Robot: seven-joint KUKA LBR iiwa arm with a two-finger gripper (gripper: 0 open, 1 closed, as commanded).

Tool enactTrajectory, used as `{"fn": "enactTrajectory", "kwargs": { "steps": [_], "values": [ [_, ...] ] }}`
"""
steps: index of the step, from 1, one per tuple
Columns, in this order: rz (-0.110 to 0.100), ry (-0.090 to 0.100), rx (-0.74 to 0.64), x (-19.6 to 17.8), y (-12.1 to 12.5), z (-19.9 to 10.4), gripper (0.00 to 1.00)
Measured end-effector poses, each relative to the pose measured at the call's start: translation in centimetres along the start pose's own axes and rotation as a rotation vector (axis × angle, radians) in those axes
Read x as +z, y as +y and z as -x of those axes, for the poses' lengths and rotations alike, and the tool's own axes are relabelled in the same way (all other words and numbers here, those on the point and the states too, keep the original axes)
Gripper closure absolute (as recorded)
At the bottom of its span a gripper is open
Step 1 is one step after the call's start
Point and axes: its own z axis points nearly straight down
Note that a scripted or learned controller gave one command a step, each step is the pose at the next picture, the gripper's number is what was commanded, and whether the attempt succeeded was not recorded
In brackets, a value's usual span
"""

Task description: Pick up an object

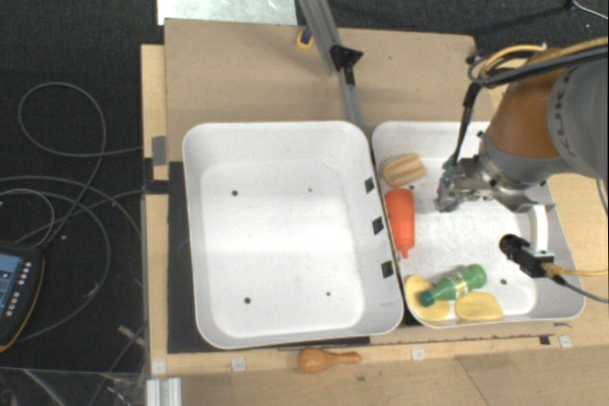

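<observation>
1. While no single object is named, the candidates all lie in the right bin (552,304): an orange carrot-shaped piece (402,219) along its left wall, a tan bread-like piece (403,169) just beyond it at the far-left corner, and a green bottle (453,284) lying across two yellow pieces (479,306) at the near edge.
2. Above the bare middle of that bin hangs the gripper (449,195), apart from every object; whether its claw is spread or closed I cannot tell.
3. Likely failure: coming straight down from here would probably close on nothing, since the bin floor below looks bare.
4. The carrot piece sits against the wall, so a finger could strike the rim.
5. The bottle looks round and rests on other pieces; it may roll or slip out.
6. The left bin (205,204) holds nothing to grasp.
7. No brand, label or writing is legible anywhere.
</observation>
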Motion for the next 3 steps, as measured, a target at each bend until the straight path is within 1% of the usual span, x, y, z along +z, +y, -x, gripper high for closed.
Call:
{"fn": "enactTrajectory", "kwargs": {
  "steps": [1,2,3],
  "values": [
    [0.003,0.002,-0.008,-6.3,0.9,0.1,1.00],
    [0.000,0.003,-0.009,-9.9,1.0,0.1,1.00],
    [-0.001,0.003,-0.013,-11.1,3.3,-4.3,1.00]
  ]
}}
